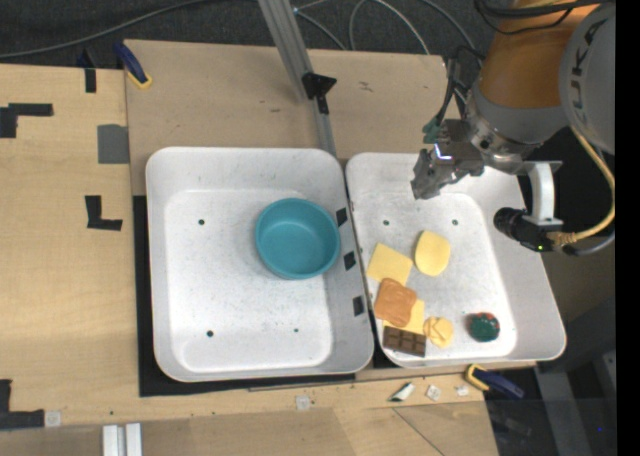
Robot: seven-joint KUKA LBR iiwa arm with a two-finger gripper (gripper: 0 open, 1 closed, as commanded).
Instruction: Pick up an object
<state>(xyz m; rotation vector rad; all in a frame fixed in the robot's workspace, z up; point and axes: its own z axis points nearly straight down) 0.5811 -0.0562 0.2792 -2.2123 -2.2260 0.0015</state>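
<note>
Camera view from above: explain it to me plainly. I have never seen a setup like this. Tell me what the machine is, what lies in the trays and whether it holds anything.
This is one picture from a fixed camera above a bench, looking down at a slant. The grey and orange machine at the right is a robot arm. Its end effector, the part that grasps, hangs over the far end of the right bin with nothing visibly in it. The left bin holds a blue bowl. The right bin holds small toy-like pieces: a yellow square, a yellow oval, a brown waffle-like piece, a dark chocolate-like bar, a small yellow lump and a dark green ball. Its job is to pick one up.
</note>
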